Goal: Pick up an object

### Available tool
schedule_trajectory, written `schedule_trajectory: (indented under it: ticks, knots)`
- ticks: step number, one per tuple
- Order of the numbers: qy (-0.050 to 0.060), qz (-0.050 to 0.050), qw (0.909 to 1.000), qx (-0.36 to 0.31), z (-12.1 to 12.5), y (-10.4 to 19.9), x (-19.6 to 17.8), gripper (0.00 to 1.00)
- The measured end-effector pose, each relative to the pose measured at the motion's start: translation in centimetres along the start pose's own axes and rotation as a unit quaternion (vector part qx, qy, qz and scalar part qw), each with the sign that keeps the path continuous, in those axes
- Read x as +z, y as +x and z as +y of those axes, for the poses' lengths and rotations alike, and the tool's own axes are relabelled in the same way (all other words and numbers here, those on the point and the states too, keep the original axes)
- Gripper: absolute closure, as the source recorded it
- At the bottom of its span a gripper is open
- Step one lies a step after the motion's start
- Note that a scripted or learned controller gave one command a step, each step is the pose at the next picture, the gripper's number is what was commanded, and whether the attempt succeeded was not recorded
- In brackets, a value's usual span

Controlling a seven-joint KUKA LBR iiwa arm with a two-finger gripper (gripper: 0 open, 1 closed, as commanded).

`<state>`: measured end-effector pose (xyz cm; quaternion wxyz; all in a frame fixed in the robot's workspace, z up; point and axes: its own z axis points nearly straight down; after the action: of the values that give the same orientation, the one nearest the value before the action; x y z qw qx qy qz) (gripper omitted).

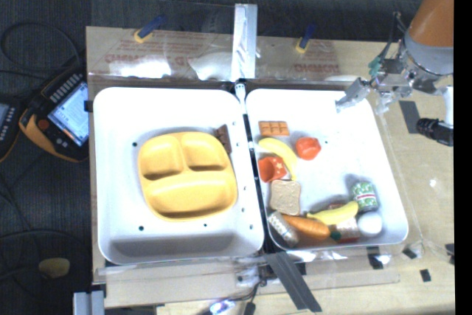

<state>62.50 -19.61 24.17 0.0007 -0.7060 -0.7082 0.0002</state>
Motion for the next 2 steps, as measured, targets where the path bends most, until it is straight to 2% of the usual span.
schedule_trajectory:
  ticks: [1,2]
  knots:
    - [0.001,0.0,0.9983,-0.059,-0.7,5.7,10.6,0.0]
    - [0.001,0.001,1.0,0.008,0.1,8.0,13.2,0.0]
